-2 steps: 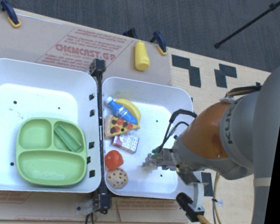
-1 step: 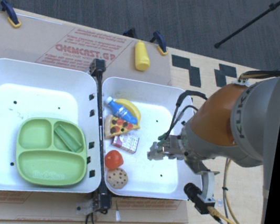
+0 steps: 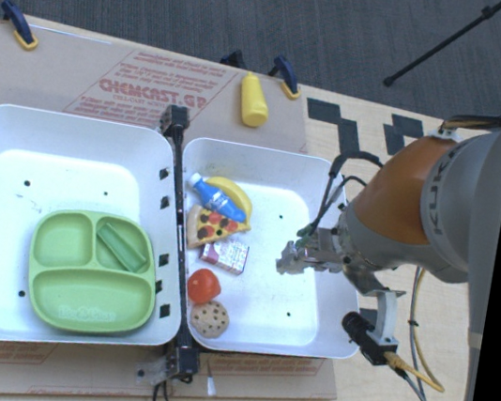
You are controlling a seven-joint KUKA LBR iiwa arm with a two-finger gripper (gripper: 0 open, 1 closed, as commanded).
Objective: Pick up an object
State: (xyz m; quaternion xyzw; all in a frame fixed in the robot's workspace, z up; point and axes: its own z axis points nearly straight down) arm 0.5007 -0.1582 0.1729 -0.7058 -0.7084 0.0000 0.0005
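Note:
My gripper [image 3: 291, 260] hangs over the right bin [image 3: 329, 184], near its right-hand side, with nothing seen between its fingers. To its left, along the bin's left wall, lies a cluster of toy food: a banana [image 3: 235, 195], a blue bottle [image 3: 215, 197], a pizza slice [image 3: 214, 225], a small pink-and-white box [image 3: 225, 256], a red tomato [image 3: 204, 285] and a cookie [image 3: 209, 318]. The box is the nearest item, a short way left of the gripper.
The left bin [image 3: 14, 136] bears a green divided plate [image 3: 86, 272] with a green piece [image 3: 122, 247] in its upper right compartment. A yellow cylinder [image 3: 253, 100] lies on the cardboard behind the bins. Blue clamps [image 3: 19, 23] grip the board's back edge.

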